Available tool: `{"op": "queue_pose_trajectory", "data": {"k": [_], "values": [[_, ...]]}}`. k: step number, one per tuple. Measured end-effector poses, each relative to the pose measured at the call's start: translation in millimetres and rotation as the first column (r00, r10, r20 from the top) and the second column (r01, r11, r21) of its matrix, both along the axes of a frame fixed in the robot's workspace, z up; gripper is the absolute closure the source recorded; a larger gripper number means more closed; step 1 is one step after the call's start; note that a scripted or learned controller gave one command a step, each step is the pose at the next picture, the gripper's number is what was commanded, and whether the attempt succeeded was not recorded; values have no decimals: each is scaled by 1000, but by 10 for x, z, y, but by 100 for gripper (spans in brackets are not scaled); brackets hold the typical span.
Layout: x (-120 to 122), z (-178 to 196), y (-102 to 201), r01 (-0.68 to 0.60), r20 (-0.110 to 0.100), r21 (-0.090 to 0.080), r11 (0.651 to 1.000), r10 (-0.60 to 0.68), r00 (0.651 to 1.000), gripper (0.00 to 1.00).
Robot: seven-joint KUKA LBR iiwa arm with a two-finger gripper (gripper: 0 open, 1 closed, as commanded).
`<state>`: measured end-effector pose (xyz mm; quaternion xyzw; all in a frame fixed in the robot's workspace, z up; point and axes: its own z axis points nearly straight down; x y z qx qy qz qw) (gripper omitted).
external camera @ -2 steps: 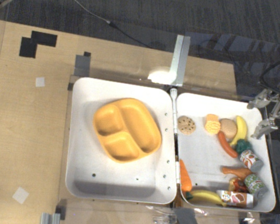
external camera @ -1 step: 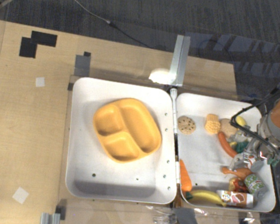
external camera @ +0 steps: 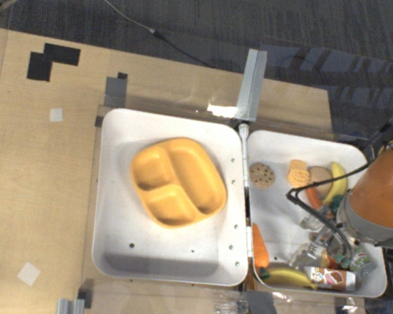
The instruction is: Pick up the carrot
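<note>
The arm (external camera: 386, 192) hangs over the right bin (external camera: 373, 287); its pincer (external camera: 320, 242) sits low among clutter, grip unreadable. The carrot (external camera: 260, 247) lies untouched against the bin's left wall, so the pickup remains undone.

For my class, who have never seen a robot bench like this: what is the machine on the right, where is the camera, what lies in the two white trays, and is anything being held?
One camera looks down at a slant on a wooden bench. The orange and grey shape at the right is a robot arm; its gripper hangs over the right bin. That bin holds toy food: a carrot against its left wall, a banana along the near edge, a small bottle, a round cookie, a square cracker and another banana by the arm. The left bin holds a yellow divided plate. The carrot lies apart from the gripper, so it is not picked up yet.
</note>
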<state>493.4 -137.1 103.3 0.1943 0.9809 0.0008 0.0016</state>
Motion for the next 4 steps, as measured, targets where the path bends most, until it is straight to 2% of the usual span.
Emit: {"op": "queue_pose_trajectory", "data": {"k": [1,2,3,4], "values": [[545,-139,382,205,11,1,979,-205,979,0],[312,-118,509,308,21,0,951,-308,951,0],[7,-120,478,317,23,1,948,-317,948,0],[6,-125,489,-52,19,-2,999,52,998,0]]}}
